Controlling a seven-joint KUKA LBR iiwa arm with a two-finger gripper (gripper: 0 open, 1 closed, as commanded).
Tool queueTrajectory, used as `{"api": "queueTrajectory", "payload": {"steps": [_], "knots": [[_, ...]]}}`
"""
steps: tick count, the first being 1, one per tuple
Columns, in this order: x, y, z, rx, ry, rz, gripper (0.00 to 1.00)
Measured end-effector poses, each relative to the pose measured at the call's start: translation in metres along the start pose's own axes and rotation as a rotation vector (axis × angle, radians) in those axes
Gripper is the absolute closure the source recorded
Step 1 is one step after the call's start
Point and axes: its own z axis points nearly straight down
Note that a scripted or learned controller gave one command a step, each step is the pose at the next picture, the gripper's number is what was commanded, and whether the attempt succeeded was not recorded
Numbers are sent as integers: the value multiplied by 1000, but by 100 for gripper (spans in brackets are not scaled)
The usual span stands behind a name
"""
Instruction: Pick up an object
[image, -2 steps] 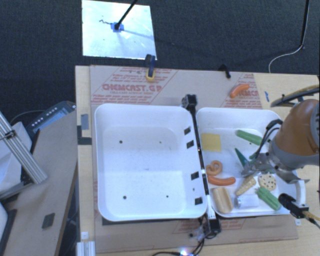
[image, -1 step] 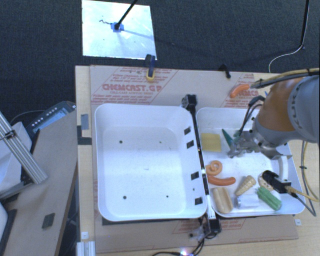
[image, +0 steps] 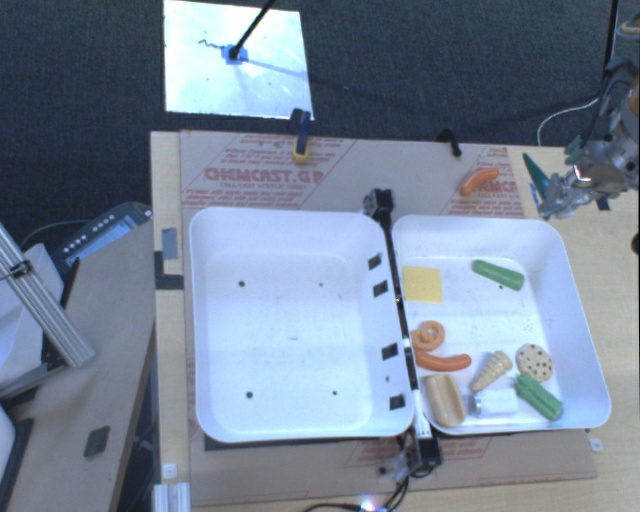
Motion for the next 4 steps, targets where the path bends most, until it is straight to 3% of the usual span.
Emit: {"api": "queueTrajectory", "payload": {"steps": [1, 2, 3, 4], "knots": [[-35, 35, 103, 22, 5, 3, 100], [-37, 60, -18, 6, 2, -1, 100], [-47, 54, 88, 26, 8, 3, 100], [-48, 59, -18, 9, 3, 0, 100]]}}
